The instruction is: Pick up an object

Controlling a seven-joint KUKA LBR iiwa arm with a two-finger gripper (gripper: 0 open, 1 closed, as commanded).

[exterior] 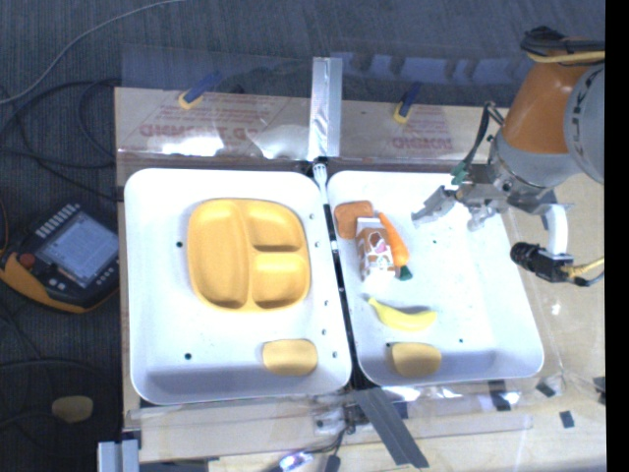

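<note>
Hiding claw (454, 206) fingertips, blurred — carrot (393, 243) half-covered

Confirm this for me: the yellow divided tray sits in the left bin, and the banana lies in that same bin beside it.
Not quite. The camera view shows the yellow divided tray in the left bin, as you say, but the banana lies in the right bin, below the carrot and the small carton, not beside the tray.

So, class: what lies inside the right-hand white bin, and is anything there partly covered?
Inside the right bin: a small carton, a carrot, a banana, a tan piece and a brown piece. The carton overlaps the brown piece, hiding part of it.
</note>
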